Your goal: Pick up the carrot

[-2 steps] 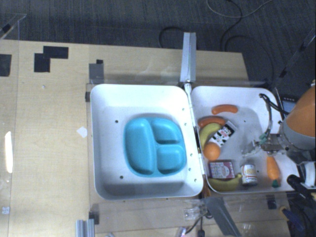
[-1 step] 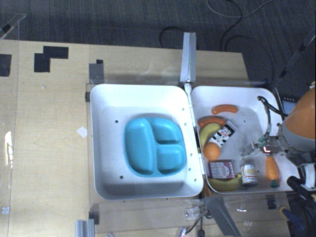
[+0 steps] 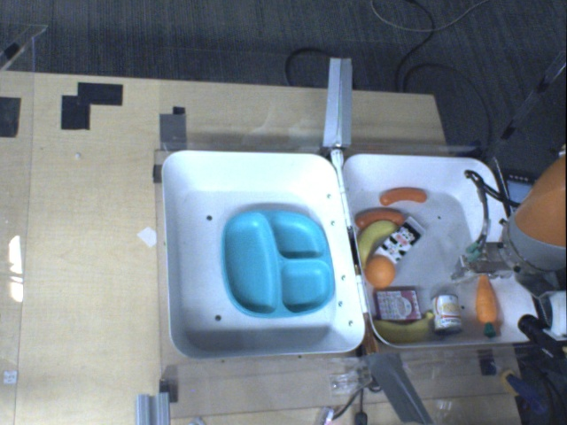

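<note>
The carrot [image 3: 485, 299] is orange with a small green tip and lies at the front right of the right bin [image 3: 443, 168], pointing towards the front rim. My gripper [image 3: 481, 262] hangs just behind the carrot's top end, close to it. The grey arm with its orange band [image 3: 542, 204] comes in from the right. Nothing shows as lifted off the bin floor.
The right bin also holds a small can [image 3: 446, 312], a pink packet [image 3: 397, 305], two bananas [image 3: 372, 237] [image 3: 403, 329], an orange [image 3: 380, 273], a card box [image 3: 404, 239] and two sausages [image 3: 403, 196] [image 3: 379, 217]. A blue divided tray [image 3: 276, 262] lies in the left bin [image 3: 182, 237].
</note>
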